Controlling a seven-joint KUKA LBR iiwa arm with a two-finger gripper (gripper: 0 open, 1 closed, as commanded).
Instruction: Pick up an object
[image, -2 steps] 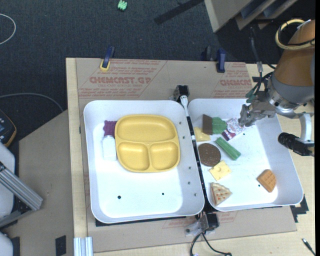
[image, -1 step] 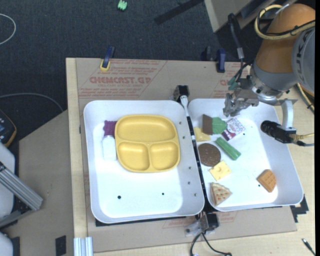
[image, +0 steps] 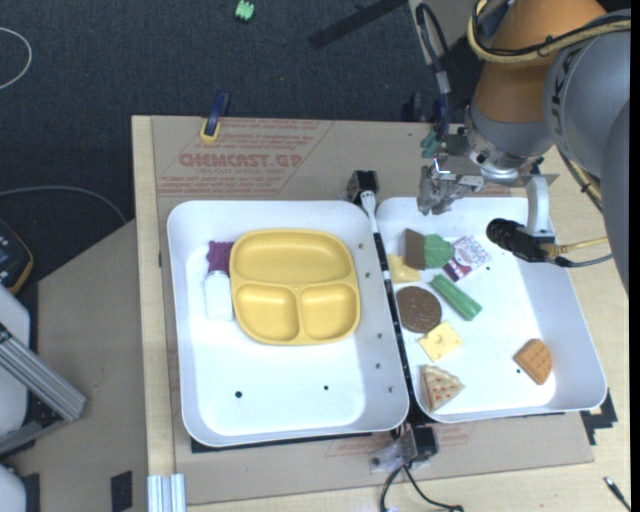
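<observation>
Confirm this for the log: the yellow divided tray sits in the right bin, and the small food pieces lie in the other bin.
Not right. The camera view shows the yellow divided tray in the left bin, not the right one. The small food pieces, such as the brown round cookie, lie in the right bin.

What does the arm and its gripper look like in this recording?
The arm is smooth grey with a broad orange band above the wrist. A yellow cable loops over the band and black cables hang nearby. Below sits the small metallic grey gripper.
</observation>
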